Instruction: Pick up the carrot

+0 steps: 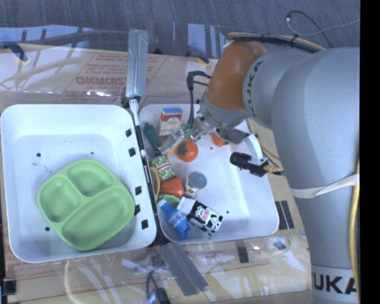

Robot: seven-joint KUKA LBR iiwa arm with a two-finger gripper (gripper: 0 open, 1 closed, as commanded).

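Observation:
The carrot [171, 187], a stubby orange-red piece with a green end, lies by the left wall of the right bin [259, 201], among other toys. My gripper [191, 132] reaches down into the back of that bin, under the arm's orange band. It sits above and behind a red tomato [187, 151], well short of the carrot. A thin orange sliver [171, 147] lies just left of the tomato, near the gripper's tip. The wrist hides the gripper's end.
The right bin also holds a small carton [171, 116], a green packet [161, 168], a silver can [195, 181], a blue item [175, 219] and a black-and-white box [206, 218]. A green divided plate [85, 202] lies in the left bin [25, 138].

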